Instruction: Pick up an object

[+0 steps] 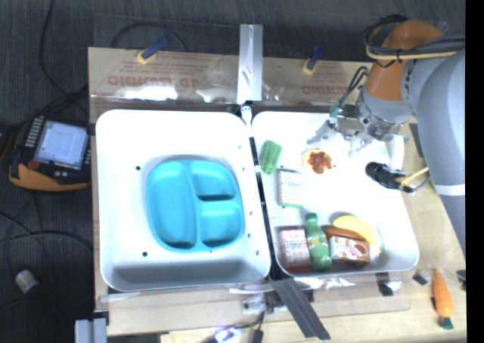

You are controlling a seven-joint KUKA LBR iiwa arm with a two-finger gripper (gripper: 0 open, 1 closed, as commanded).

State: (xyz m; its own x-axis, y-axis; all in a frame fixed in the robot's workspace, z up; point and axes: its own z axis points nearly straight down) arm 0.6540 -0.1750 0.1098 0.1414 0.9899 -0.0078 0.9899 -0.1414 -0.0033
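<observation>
Your gripper [342, 128] hangs just up-right of the small round red-topped piece [319, 160]; jaws' spread — can't tell

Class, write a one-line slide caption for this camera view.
Arm's hand hovers over the right bin of small items; blue tray in the left bin.

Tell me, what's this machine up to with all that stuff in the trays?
A grey robot arm reaches in from the right over the right-hand white bin, with its gripper near the bin's far edge, close to a small round red-and-yellow item. Nothing sits between its fingers. More small items lie in that bin, including a green bottle and a green piece. The left bin holds a blue divided tray.
</observation>
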